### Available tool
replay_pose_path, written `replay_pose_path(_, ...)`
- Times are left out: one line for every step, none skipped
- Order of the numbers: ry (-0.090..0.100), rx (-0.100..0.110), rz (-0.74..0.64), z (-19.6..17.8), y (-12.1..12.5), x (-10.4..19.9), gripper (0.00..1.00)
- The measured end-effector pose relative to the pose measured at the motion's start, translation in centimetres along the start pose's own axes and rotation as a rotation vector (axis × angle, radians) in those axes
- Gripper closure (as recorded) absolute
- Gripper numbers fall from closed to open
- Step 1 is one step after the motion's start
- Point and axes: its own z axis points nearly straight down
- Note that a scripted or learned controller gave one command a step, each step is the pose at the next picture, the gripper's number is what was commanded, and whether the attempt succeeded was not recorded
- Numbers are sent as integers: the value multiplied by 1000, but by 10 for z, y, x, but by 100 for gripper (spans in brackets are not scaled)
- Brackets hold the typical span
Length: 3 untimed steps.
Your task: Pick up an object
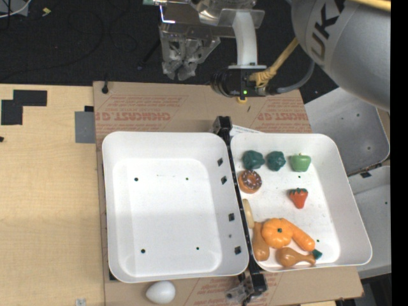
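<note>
We hang high over the bench here, our two-finger gripper [180,61] up at the twelve o'clock edge of the scene, well above and behind both bins. Its grey fingers [173,59] point down with nothing between them, and they sit close together, a narrow set as far as we can judge from this slant.

Everything worth grabbing lies in the right-hand shallow white bin [354,234]. From the gripper, that whole cluster sits down toward five o'clock, well apart from us. Nearest along that line are the two dark teal lumpy toys [253,159] and [276,160], with the small green pepper-shaped toy [300,163] just beside them at three o'clock. Below them we have the brown ring doughnut [249,181] hard against the divider wall, and the little red strawberry [299,197] standing alone in open floor.

Further down at six o'clock of the bin, the orange pumpkin [278,232] touches the orange carrot [302,238], whose long axis runs from ten to four, with a tan pear-like piece [294,257] just under it.

The left-hand white bin [121,152] holds nothing we can make out, and a white egg-shaped object [160,292] rests on the cardboard sheet [162,110] outside it.

Our read: no pick is begun. The strawberry looks the cleanest target, free on all sides.
</note>
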Motion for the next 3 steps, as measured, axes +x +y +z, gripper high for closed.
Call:
replay_pose_path(-14,29,5,263,-9,-2,100)
replay_pose_path(-1,-7,5,79,50,-10,100)
replay_pose_path(-3,4,2,1,38,-1,100)
